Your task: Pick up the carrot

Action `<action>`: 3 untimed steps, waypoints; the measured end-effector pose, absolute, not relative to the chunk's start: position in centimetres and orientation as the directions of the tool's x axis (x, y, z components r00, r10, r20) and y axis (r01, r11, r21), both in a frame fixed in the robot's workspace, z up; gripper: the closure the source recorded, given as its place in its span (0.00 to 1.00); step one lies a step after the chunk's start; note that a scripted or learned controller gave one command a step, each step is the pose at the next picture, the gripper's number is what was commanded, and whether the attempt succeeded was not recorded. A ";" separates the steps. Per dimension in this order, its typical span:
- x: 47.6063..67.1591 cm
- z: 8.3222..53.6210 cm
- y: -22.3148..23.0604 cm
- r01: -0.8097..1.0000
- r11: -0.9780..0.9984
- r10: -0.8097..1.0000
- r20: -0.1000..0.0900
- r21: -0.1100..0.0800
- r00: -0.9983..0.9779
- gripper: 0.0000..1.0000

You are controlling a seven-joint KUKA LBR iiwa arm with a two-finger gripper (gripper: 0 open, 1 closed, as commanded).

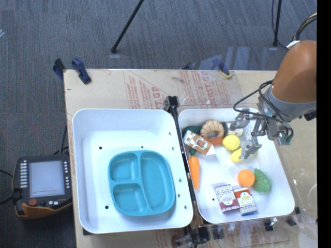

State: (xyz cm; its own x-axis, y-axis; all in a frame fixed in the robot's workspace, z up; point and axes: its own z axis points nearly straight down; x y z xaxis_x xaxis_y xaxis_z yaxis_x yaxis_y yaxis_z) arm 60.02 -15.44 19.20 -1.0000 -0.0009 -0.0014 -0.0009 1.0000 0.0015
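The claw hung over the right bin with its fingers apart and nothing between them. Just left of it lay two lemons, and beyond them a bagel. The carrot lay farther left and below, against the bin's left wall, touching a small printed carton. Below the claw sat an orange and two boxes, whose print was too small to read. The desk bore reversed red lettering.

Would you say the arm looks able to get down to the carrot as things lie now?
Probably yes, though tightly: the carrot lies bare on top, but it hugs the right bin's left wall, with a small box at its upper end. The tool hovers over the lemons.
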 end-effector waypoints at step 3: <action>48.4 9.0 -18.3 0.037 0.999 0.037 -0.011 0.000 -0.999 0.00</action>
State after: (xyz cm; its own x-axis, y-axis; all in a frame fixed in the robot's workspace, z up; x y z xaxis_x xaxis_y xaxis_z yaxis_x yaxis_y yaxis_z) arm 48.40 -18.35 8.96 -0.9993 0.0370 -0.0112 0.0370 0.9993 0.0002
